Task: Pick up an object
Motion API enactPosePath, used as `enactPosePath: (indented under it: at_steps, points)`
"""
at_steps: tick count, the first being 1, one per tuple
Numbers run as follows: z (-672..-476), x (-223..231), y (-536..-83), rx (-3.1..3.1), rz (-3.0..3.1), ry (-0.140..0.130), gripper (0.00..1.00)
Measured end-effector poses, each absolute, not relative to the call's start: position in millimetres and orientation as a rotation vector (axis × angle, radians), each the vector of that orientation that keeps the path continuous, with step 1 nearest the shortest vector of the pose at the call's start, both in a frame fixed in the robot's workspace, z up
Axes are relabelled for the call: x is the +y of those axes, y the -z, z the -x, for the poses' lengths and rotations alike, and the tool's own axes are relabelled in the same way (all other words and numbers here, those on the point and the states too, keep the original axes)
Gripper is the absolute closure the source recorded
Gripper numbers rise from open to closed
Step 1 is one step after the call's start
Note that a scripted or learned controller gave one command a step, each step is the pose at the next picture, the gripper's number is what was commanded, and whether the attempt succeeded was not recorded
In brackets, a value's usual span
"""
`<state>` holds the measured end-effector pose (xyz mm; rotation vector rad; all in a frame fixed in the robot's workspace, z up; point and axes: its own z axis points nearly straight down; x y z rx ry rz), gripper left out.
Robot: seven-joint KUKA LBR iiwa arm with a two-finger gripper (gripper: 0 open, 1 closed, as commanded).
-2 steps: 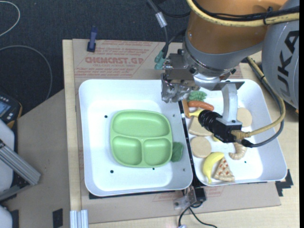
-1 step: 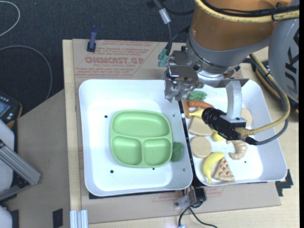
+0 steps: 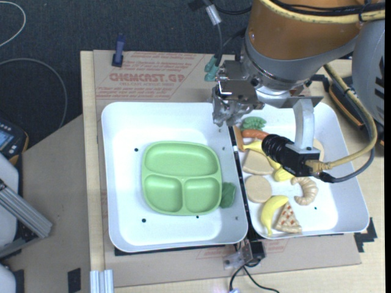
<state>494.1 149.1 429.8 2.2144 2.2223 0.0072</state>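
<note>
My gripper [image 3: 227, 116] hangs over the back end of the wall between the two bins, with nothing visibly in it. Just right of it in the right bin [image 3: 342, 221] lie a green leafy piece [image 3: 253, 122] and an orange carrot-like piece [image 3: 249, 134]. Further forward are a tan bread slice [image 3: 255, 162], a round cracker [image 3: 258, 188], a small yellow piece [image 3: 281, 175], a croissant [image 3: 307, 191], a banana [image 3: 271, 210] and a pizza slice [image 3: 288, 220]. The left bin [image 3: 122, 133] holds a green divided plate [image 3: 182, 177], with a small green leafy piece [image 3: 228, 194] at its right edge.
The bins sit on a cardboard sheet [image 3: 153, 72] printed with red lettering. A blue clip [image 3: 118, 51] sits at its back edge. Cables run along the floor at the left, and a metal frame [image 3: 21, 215] stands at the lower left.
</note>
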Motion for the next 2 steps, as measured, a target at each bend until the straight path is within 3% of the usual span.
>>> enactPosePath:
  at_steps: [1,2]
  points:
    - [-494.6,150,-440,2.222,-2.212,-0.010,1.00]
    - [-476.2,138,-289,2.225,-2.231,0.026,1.00]
